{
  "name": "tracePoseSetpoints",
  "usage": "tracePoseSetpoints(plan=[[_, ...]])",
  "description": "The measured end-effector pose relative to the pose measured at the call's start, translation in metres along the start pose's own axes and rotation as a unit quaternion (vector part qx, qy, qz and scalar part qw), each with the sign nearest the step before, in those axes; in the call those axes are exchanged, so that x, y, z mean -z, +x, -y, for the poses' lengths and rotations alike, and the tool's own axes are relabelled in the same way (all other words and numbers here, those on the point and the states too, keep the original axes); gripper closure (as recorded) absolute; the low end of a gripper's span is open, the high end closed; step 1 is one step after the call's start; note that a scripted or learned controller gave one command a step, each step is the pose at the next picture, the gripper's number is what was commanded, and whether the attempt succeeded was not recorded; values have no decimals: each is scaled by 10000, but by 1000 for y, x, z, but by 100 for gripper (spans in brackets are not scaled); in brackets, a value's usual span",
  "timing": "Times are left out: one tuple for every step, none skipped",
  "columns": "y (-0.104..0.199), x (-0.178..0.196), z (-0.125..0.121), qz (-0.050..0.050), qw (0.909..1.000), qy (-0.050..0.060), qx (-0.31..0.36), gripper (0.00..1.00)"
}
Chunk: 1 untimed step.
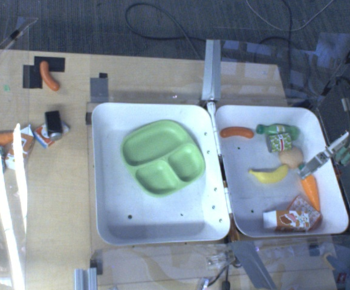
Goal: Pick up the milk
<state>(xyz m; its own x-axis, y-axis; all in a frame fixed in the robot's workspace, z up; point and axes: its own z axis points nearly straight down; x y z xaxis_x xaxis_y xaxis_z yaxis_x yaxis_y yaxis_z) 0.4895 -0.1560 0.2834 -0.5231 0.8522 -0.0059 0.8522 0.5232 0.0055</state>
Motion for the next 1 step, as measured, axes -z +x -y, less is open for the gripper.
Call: tracePoseSetpoints(plan=[[25, -151, -12, -26, 9987, 21, -502, 0]])
